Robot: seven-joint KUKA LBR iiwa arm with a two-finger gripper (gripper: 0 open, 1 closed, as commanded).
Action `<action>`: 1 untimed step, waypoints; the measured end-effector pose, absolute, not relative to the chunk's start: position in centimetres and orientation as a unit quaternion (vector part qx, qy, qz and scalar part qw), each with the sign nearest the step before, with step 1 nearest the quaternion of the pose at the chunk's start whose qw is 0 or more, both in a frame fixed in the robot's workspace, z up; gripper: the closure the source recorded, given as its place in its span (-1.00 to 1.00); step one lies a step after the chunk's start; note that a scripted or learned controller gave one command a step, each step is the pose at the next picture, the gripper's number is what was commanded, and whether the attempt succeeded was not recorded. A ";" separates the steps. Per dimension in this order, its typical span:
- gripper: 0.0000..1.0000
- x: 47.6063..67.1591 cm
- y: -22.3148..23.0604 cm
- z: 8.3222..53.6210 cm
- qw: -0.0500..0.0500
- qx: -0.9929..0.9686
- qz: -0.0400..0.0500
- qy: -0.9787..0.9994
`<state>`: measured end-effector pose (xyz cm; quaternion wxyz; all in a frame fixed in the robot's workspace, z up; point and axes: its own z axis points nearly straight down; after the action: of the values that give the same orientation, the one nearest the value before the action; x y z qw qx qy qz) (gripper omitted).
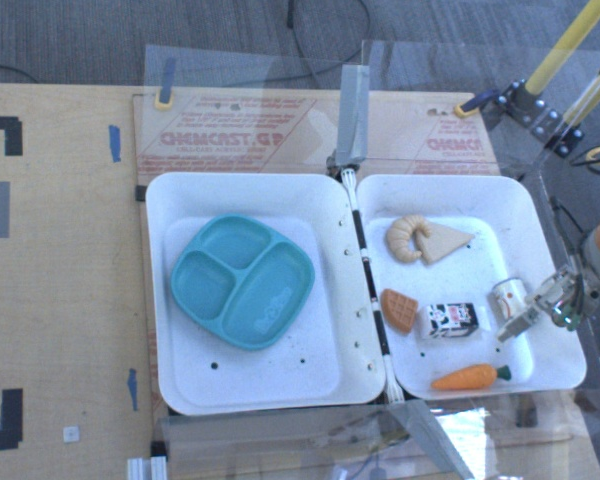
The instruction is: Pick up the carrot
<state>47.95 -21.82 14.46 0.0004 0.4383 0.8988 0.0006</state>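
Observation:
The carrot (467, 377), orange with a small green top pointing right, lies flat near the front edge of the right bin (540, 208). My gripper (525, 318) reaches in from the right over that bin's right side. It sits above and to the right of the carrot, apart from it. It is close beside a small silver can (507, 294). Nothing is visibly held.
In the right bin there are also a croissant (407, 238), a tan wedge (447, 240), a brown waffle-like piece (400, 311) and a small cow-patterned carton (450, 319). A teal divided plate (242, 280) lies in the left bin (170, 203). A ridge separates the two bins.

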 end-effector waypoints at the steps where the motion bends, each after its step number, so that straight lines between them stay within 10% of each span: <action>1: -1.00 54.3 -14.1 9.0 0.008 0.429 0.002 0.903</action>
<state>54.33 -14.08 9.00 0.0076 0.4290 0.9032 0.0020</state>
